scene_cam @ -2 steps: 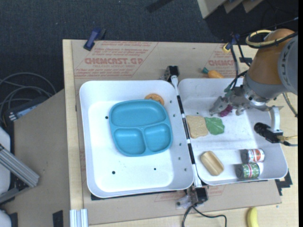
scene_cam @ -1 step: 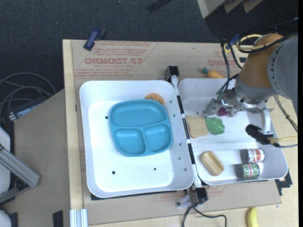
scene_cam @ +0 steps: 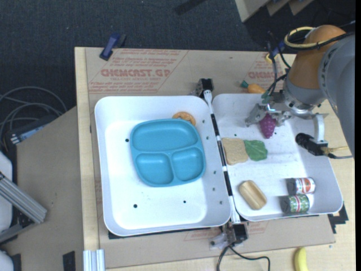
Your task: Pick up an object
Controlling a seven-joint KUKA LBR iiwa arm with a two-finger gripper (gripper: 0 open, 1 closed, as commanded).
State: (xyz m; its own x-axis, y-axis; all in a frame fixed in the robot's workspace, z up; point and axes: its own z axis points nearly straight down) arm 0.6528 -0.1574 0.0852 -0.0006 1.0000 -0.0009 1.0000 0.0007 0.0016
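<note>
Hand over right bin, purple object under it, lift not yet shown.

Your grey two-finger hand (scene_cam: 269,113) sits low in the far part of the right shallow white bin (scene_cam: 333,174), and the small purple grape-bunch-like toy (scene_cam: 267,126) lies right at its tips. You can't tell from here whether the hand is apart, together or clamped on it, so count the pick as unconfirmed: reach looks done, secure grasp and lift are left. The purple toy's long axis runs roughly far-to-near in the bin, narrower end toward you, just far-right of the green leaf-shaped piece (scene_cam: 256,149) and tan square bread slice (scene_cam: 234,151).
</note>
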